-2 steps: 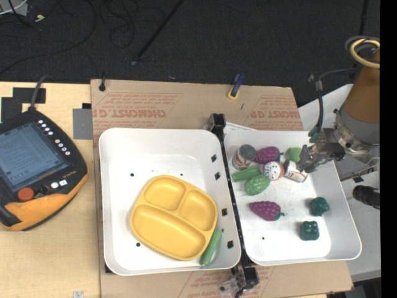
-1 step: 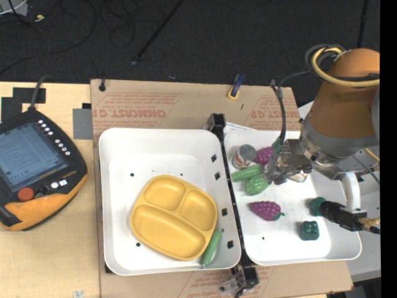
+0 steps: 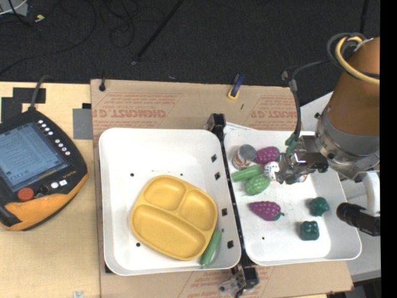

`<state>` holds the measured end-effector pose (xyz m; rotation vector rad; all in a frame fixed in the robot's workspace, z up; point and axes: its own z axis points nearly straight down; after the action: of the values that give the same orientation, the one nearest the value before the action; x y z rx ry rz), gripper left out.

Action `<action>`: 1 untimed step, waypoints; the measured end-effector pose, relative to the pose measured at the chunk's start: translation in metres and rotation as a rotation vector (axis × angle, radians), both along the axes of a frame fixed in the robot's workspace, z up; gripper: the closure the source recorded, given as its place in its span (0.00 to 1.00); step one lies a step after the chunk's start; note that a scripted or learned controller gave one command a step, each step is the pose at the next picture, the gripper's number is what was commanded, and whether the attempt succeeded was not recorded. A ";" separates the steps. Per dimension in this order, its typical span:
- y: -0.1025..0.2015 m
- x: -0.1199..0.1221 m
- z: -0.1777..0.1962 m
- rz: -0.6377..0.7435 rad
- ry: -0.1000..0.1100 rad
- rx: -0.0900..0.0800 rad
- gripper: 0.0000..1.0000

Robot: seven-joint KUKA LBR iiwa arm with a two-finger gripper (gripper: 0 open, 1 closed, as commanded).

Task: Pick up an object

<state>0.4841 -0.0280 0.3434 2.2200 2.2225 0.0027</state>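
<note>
Arm reaching into the right bin [image 3: 347, 244] over toy food.
Left bin [image 3: 124, 148]: yellow divided plate [image 3: 173, 216], green cucumber [image 3: 211, 247]. Right bin: can [image 3: 244, 155], purple grapes [image 3: 267, 210], two dark green pieces; tool [image 3: 286, 172] low beside green toys [image 3: 251, 179], grip state unclear.

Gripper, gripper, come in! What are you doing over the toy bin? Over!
Gripper low over right bin, nothing seen held. Nearest: green toy, purple grapes. Metal can crowds them.

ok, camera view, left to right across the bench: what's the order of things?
Black-and-orange teach pendant → yellow divided plastic tray → green cucumber → silver can → purple grape bunch → gripper → dark green pepper.
</note>
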 end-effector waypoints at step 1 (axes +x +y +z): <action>0.064 -0.008 0.013 0.004 0.002 0.000 1.00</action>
<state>0.4759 0.0360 0.3560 2.2162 2.2286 0.0003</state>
